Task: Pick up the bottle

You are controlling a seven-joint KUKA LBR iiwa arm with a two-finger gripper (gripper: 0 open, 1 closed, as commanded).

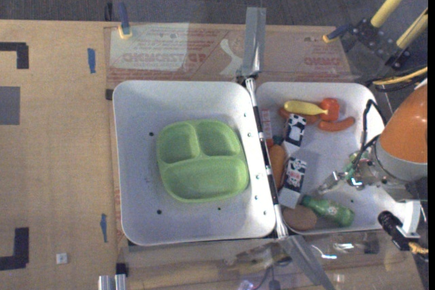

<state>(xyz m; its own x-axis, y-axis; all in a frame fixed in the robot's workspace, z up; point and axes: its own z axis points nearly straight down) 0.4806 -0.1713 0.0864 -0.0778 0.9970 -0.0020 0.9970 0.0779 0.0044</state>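
1. The small green plastic bottle [328, 210] is lying on its side near the front edge of the right-hand shallow white bin [363, 93], its narrow neck pointing toward the bin's left, just beside a flat brown round piece [300, 218].
2. The grey arm's two-finger gripper [343, 178] is hanging just above and behind the bottle. The metal parts are blurring together there, so I cannot tell whether the jaws are standing apart or together; nothing is showing between them.
3. The bottle is looking light and stiff, with a smooth, probably slippery skin. Lying down, it is likely to roll, so taking it across the wide middle of the body, jaws square to its length, is seeming the safer hold rather than the thin neck.
4. Counting: one bottle, two black-and-white cow-patterned cartons [295, 128], one yellow banana-shaped toy [302, 107], one orange carrot-shaped toy [277, 159], and what is looking like one red-orange toy [333, 115] at the back.
5. The left-hand white bin [136, 146] is holding one green three-compartment plate [202, 161].
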